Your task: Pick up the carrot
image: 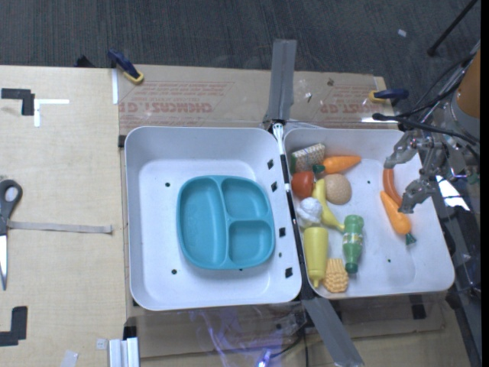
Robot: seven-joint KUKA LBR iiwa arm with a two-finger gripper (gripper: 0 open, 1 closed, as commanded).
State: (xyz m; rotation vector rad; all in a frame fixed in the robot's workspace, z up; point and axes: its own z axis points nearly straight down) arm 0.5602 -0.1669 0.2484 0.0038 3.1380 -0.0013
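Camera view is showing the pincer hanging over the right bin, up near its right wall, and its two fingers are sitting apart with nothing between them, so it's open and empty. The carrot is lying on the bin floor just below and a touch left of the fingertips, green tip pointing away from the arm, with a red-orange sausage-looking piece right beside it. Looks like the approach step is underway, grab not yet made. Next move is probably calling for a small shift over the carrot's middle and a drop straight down, fingers straddling it across its width, without nudging that sausage piece.

Further left of the pincer a heap of toy food is crowding the bin's other side: another carrot, a tomato, a green bottle, corn. Far left, the other bin is holding a teal divided plate. Both are resting on a cardboard-covered bench, scissors at its far edge, dark carpet behind.
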